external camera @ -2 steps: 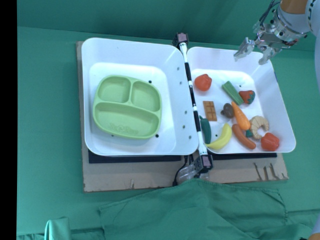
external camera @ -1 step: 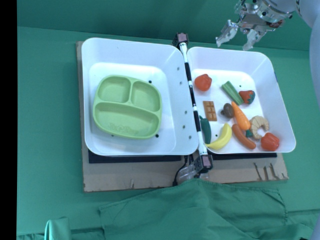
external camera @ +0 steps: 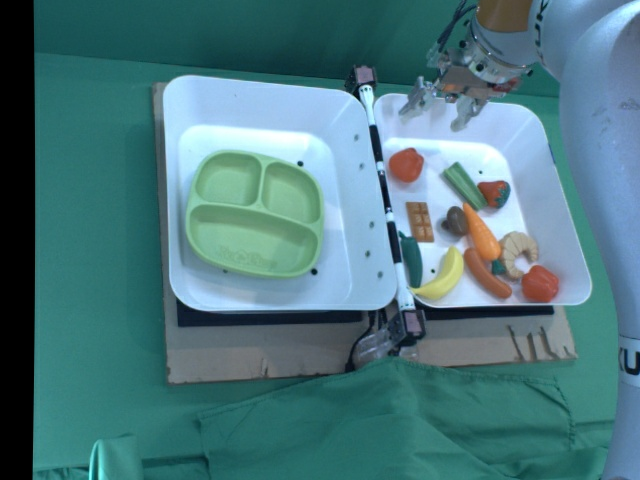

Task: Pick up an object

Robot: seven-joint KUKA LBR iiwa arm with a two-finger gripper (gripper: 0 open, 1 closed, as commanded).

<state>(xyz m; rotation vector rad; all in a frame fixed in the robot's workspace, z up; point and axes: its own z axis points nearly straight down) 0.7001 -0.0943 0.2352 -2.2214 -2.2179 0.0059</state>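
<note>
Arm (external camera: pixel 590 58): comes in from the right, wrist w/ orange band up top; bent so the tool hangs over the far edge of the right bin.
Gripper (external camera: pixel 440 103): fingers point down and stand apart, nothing between them; it hovers above the bin's far-left corner, clear of the toys. Looks like a pre-grasp pose.
Right bin (external camera: pixel 560 218): holds all the candidate objs, loosely scattered, so a pick has to happen here.
Tomato (external camera: pixel 405 165): red, sits alone near the far-left of the bin, closest to the gripper; prob. the easiest target since nothing crowds it.
Green veg (external camera: pixel 464 184) & strawberry (external camera: pixel 495 194): side by side, mid-bin.
Choc bar (external camera: pixel 420 221): flat, brown; low profile, likely hard to pinch.
Carrot (external camera: pixel 481 232): lies over the middle cluster, touching a dark piece (external camera: pixel 455 221).
Banana (external camera: pixel 442 277): near edge, against the bin's left wall beside a green pepper (external camera: pixel 410 255).
Sausage (external camera: pixel 487 274), croissant (external camera: pixel 519 252), red pepper (external camera: pixel 540 284): packed at the near-right; tight spacing, fingers may snag neighbours.
Left bin (external camera: pixel 190 108): carries a green divided plate (external camera: pixel 256 213), compartments bare; prob. the drop side.
Divider (external camera: pixel 385 198): white rod between the bins.
Progress: pick not yet begun; descent and closing remain.
</note>
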